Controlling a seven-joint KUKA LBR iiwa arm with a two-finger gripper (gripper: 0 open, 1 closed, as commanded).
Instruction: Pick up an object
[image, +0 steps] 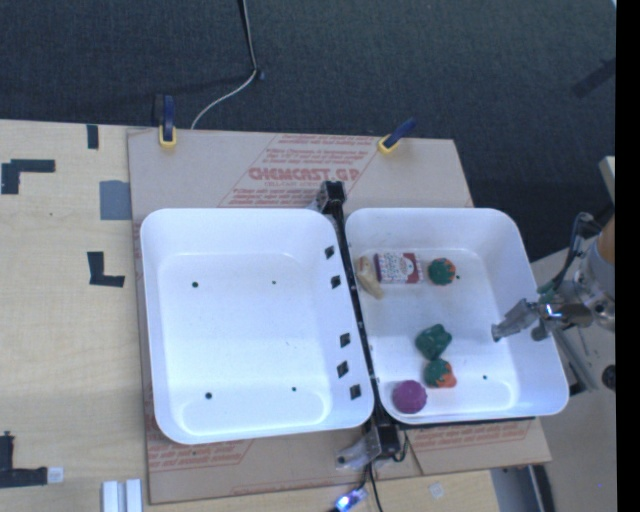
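On the desk (60, 300), the right bin (500, 235) holds several objects; the hand (512, 325), released, grasps nothing yet.

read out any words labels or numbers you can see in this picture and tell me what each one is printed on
"CHEMCAST GP", in red, on the brown board under the bins.
Smaller red print on that board, above and below those words and along its front edge: too blurred to read.
Red and white label on the small packet in the right bin: too small to read.
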